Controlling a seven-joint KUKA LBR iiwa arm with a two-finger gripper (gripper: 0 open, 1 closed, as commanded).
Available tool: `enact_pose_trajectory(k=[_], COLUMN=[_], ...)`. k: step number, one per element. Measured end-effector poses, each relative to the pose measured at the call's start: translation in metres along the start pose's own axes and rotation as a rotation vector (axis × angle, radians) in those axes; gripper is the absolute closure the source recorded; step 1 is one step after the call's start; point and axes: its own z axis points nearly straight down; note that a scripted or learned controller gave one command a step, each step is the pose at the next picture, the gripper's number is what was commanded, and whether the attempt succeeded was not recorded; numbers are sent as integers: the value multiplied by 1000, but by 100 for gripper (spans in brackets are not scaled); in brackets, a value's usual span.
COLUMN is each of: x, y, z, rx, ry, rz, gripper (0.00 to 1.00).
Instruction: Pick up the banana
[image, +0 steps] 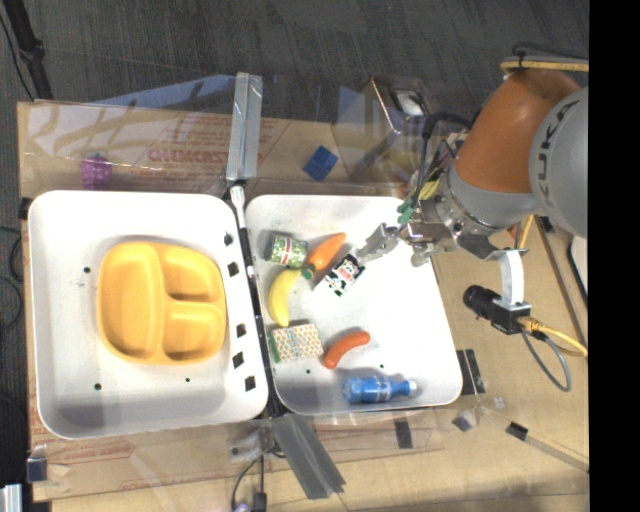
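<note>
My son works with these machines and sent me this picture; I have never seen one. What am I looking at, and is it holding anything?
This is one camera fixed above a bench, looking down at a slant. The grey and orange shape at the right is a robot arm; its gripper is the metal claw at its end, hanging over the right bin. I see nothing between its fingers. That bin holds a banana, which it is meant to pick up, a carrot, a green can, a sausage, a blue bottle and two small packets. The left bin holds a yellow divided tray.
</note>
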Motion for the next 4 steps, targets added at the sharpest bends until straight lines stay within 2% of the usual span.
enact_pose_trajectory(k=[1, 2, 3, 4], x=[64, 65, 62, 63], y=[11, 48, 43, 29], z=[115, 148, 147, 147], rx=[2, -27, -32, -38], ry=[0, -9, -11, -10], rz=[-79, -177, -260, -198], gripper=[0, 0, 0, 0])
